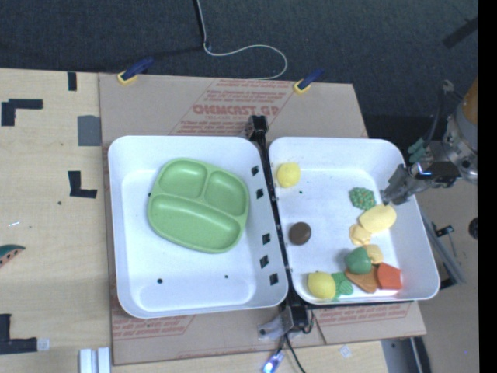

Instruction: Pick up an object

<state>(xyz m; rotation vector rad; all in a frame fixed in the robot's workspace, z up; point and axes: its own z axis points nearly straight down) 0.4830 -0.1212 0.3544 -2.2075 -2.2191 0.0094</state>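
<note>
Toys crowd the right bin's near corner: a lemon, an orange wedge and a green vegetable. Farther in lie a brown disc, a yellow lump and a yellow ball. The left bin holds a green divided plate. The gripper hangs over the right bin's far rim, just beside the yellow lump; I cannot tell its opening.

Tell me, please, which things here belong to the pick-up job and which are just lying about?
Job:
gripper, at the right bin's far edge
yellow piece, nearest it
small green piece
brown disc
yellow ball
yellow lemon
orange block

Lying about:
green divided plate in the left bin
cardboard sheet
</note>
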